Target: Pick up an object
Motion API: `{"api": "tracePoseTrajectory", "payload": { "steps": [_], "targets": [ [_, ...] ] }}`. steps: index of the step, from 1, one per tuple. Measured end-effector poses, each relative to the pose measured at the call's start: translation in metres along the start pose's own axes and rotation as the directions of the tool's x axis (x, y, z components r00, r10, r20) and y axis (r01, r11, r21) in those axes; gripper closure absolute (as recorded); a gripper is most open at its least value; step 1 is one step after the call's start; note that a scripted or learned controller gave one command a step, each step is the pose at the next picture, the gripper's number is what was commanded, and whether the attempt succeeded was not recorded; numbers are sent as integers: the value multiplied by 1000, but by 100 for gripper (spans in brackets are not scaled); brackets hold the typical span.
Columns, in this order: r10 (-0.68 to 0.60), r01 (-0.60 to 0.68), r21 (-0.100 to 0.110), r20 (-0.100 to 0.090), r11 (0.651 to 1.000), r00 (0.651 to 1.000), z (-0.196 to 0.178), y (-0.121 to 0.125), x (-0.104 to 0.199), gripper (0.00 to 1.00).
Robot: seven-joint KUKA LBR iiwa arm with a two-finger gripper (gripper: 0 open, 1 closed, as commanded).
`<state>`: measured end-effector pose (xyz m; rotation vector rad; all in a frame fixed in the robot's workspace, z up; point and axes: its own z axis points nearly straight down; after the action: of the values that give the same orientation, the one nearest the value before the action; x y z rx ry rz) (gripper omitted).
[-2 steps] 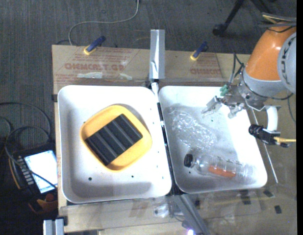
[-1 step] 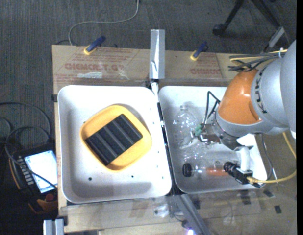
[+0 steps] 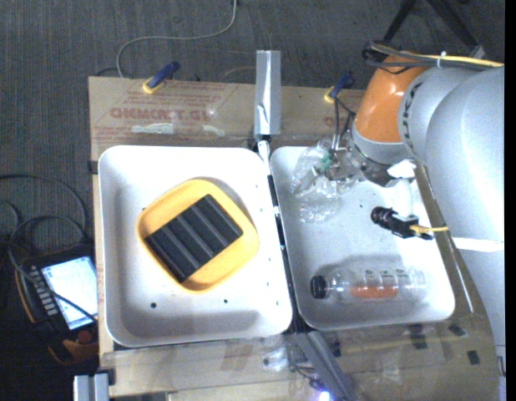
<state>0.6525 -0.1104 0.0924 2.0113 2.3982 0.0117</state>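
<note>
In the camera view, two shallow white bins of smooth, round-cornered plastic sit side by side on the desk (image 3: pixel 199 356). A sheet of brown cardboard (image 3: pixel 166 111) with faded red print shows behind them. A blue clamp (image 3: pixel 160 76) grips its far edge, and an upright metal post (image 3: pixel 267 94) rises at the seam between the bins.

The left bin (image 3: pixel 108 249) holds a yellow cushion-shaped block (image 3: pixel 199 234). It is a rounded square turned at an angle, with a black panel of parallel ribs set into its top.

The grey arm (image 3: pixel 458 140), glossy and rounded with an orange band (image 3: pixel 381 111), comes in over the right bin (image 3: pixel 446 307). The tool (image 3: pixel 340 164) is at that bin's far left corner, right at a crumpled wad of clear film (image 3: pixel 312 192) that glints in wrinkles against the white floor. I cannot tell whether the tool is open or closed, or whether it has hold of the film.

Nearer the front wall of the same bin, well apart from the tool, a clear plastic bottle (image 3: pixel 371 285) lies on its side. It has a black cap pointing left and an orange label around its middle.
</note>
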Motion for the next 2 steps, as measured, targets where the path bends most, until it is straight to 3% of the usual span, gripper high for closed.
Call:
{"api": "tracePoseTrajectory", "payload": {
  "steps": [1,2],
  "targets": [
    [-154,154,3,0,988,988,0,-5,-37,0],
    [-155,155,-7,8,988,988,-18,-2,-40,100]
  ]
}}
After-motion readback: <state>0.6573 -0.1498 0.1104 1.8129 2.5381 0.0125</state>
